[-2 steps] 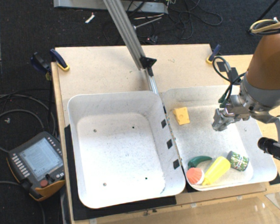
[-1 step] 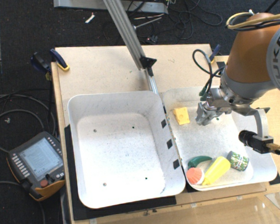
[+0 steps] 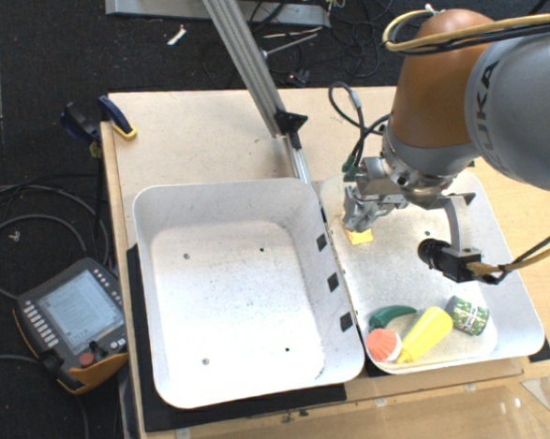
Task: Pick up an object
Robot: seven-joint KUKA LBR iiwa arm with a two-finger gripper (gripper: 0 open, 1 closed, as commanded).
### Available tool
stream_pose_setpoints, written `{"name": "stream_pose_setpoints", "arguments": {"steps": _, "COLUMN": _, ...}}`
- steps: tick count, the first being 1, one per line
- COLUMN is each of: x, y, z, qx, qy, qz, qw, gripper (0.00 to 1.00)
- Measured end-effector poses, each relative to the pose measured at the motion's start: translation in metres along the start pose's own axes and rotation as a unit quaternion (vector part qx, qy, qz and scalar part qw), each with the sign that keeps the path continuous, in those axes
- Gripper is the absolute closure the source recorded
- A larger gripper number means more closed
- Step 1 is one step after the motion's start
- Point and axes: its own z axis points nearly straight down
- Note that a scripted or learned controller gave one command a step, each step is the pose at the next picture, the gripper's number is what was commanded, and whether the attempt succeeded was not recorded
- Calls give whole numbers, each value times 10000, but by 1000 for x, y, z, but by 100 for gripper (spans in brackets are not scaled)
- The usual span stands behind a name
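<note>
Nearest you, the right white plastic bin (image 3: 518, 333) has a pile along its front edge: a round orange-red lid (image 3: 383, 345), a dark green curved piece (image 3: 392, 315), a yellow plastic bottle (image 3: 424, 333) and a small green-patterned can (image 3: 469, 315). Further back, a little yellow block (image 3: 360, 237) sits near that bin's left wall. Your hand (image 3: 360, 219) is right over it, touching or nearly so; can't tell how wide it's spread. The left white bin (image 3: 228, 292) lies beside it on the pale wooden bench (image 3: 203, 134).
</note>
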Motion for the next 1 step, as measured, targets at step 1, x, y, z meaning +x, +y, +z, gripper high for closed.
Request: {"name": "stream_pose_setpoints", "arguments": {"steps": 1, "x": 48, "y": 20, "z": 24, "qx": 10, "qy": -2, "qz": 0, "qw": 10000, "gripper": 100}}
